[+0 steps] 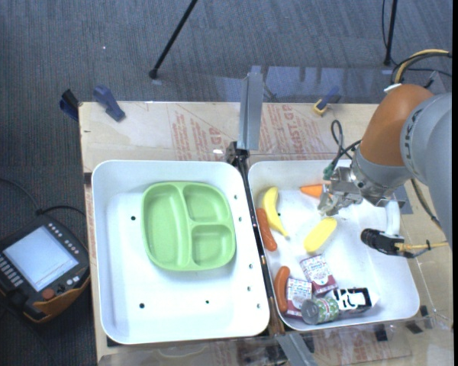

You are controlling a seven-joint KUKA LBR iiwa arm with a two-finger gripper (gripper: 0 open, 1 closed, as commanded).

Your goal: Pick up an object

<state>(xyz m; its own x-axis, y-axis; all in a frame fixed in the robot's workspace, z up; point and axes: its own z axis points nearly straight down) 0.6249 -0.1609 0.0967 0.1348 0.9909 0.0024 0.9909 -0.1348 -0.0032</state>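
My gripper (330, 203) hangs over the right bin (397, 280), near its back middle. Its tip is just above and behind a yellow oblong piece (320, 235) and just right of an orange carrot (311, 191). I see nothing held in it. A banana (271, 207) and an orange-red sausage (267, 231) lie by the bin's left wall. Toward the front are a second red sausage (282, 284), two small red-and-white packets (315, 268), a grey can (320, 309) on its side and a black-and-white box (354, 300).
The left bin (114, 280) holds a green divided plate (189, 225). A grey post (251, 117) stands behind the wall between the bins. The arm's orange band (393, 128) rises over the right bin's back right corner.
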